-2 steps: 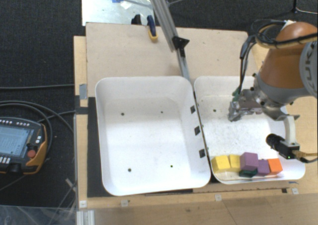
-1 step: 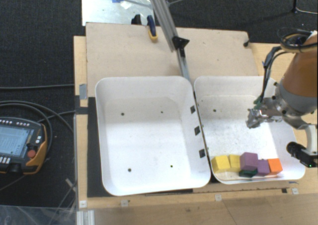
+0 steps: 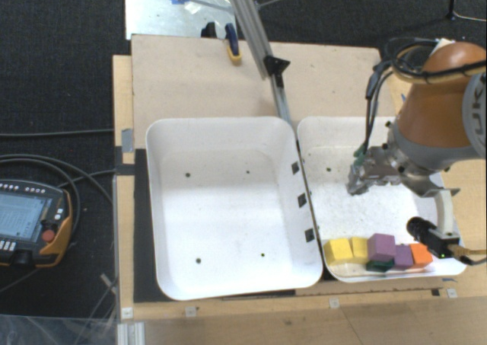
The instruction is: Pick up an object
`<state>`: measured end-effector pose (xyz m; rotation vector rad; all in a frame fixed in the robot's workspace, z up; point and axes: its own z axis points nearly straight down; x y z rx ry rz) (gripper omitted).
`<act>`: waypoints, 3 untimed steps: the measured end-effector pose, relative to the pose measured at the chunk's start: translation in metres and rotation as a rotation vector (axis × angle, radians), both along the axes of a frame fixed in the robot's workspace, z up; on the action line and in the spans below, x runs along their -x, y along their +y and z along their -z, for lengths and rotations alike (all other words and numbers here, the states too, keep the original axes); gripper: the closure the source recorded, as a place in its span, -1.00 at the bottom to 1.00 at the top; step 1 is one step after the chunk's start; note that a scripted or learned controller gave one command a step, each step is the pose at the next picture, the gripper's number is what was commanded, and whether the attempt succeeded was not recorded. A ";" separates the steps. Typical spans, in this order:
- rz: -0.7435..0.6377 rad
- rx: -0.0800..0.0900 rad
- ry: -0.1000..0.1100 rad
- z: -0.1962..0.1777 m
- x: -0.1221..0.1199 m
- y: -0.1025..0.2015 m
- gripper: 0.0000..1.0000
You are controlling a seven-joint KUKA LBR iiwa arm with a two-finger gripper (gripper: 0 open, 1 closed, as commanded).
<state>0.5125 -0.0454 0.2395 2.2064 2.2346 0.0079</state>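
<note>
Along the right bin's front wall lies a row of small blocks: two yellow blocks, a purple block, a dark green piece, a smaller purple block and an orange block. My gripper hangs over the middle of the right bin, well behind that row and apart from it. Nothing shows between its fingers. The orange-banded wrist rises behind it at the right.
The left bin stands beside the right one, with black clips on their shared wall. A slanted metal pole crosses the back of the bench. A teach pendant lies on the floor at the left.
</note>
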 end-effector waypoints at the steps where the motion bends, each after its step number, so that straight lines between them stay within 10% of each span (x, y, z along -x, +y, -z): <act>1: 0.019 0.006 0.002 0.000 0.018 -0.068 1.00; 2: -0.002 0.000 -0.003 -0.045 0.015 0.021 1.00; 3: 0.007 0.003 0.001 -0.044 0.016 0.016 -1.00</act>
